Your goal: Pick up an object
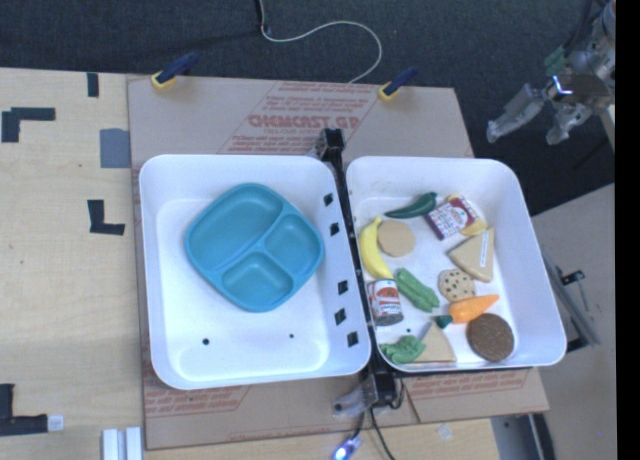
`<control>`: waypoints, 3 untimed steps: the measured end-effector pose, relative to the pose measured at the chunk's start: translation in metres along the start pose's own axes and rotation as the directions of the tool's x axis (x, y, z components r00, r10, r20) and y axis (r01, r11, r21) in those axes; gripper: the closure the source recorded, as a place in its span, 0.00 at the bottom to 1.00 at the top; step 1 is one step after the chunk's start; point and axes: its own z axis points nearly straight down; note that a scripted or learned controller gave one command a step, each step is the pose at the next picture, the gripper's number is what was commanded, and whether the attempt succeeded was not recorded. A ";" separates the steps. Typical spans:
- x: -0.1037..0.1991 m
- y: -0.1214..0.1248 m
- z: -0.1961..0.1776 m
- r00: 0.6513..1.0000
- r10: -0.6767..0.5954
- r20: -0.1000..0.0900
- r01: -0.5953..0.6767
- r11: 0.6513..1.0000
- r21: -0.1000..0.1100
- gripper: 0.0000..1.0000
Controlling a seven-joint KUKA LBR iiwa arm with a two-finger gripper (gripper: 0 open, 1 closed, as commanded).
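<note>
Tool (540, 120) first: you find it at about two o'clock in the camera view, off beyond the far right corner of the right bin (520, 191) and over the dark floor rather than over the surface, with two pale fingers splayed apart down and to the left, so it reads as open and holding nothing. Nothing has been picked yet. Everything you could grasp lies in the right bin, toward seven o'clock from the tool, well apart from it. Nearest the tool are the red packet (451, 217) and the dark green pepper (411, 205) beside it, both along the bin's far side. Past them sit the yellow banana (373, 249), its long axis running roughly twelve to six along the divider, a tan round slice (396, 239) just beside it, a cheese wedge (474, 253), a cookie (455, 283), a green pod (416, 289), a small can (386, 301), an orange carrot (470, 308) lying nine to three, and a brown patty (490, 336) at the near right corner. The left bin (160, 248) carries a blue divided plate (255, 246), farther off at nine o'clock. As a judgement, your shortest reach is down and leftward to the packet, though its neighbours crowd it closely.
</note>
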 end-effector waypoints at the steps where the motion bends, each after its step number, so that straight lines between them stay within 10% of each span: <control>1: -0.001 -0.001 0.002 1.000 0.003 -0.002 -0.003 1.000 0.017 1.00; 3: 0.036 -0.050 0.216 1.000 0.005 -0.008 -0.005 0.999 0.034 1.00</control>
